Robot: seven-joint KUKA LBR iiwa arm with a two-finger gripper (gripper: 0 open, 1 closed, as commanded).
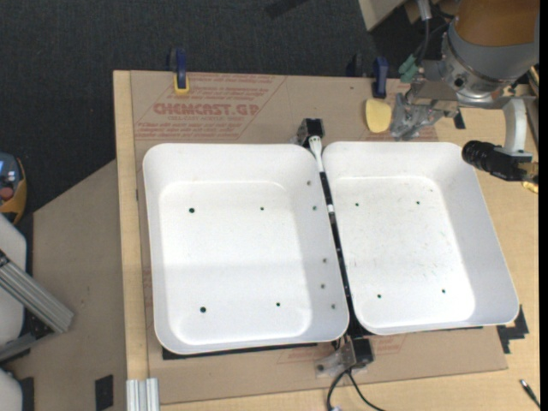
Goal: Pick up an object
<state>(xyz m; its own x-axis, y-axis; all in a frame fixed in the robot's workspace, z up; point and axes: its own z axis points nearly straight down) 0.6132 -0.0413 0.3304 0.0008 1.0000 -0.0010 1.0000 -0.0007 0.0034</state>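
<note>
From my station I see the bench topped with a brown board printed in red lettering near its far edge. Two shallow white bins sit directly on it, side by side and touching along their inner rims: the left bin and the right bin. A pale yellow object lies on the board just beyond the right bin's far rim. Two blue-and-yellow clamps grip the far edge.

Both bins white w/ small dark dots. Table tan, red print. Pale yellow obj. Blue clamps. Arm grey w/ orange band.
</note>
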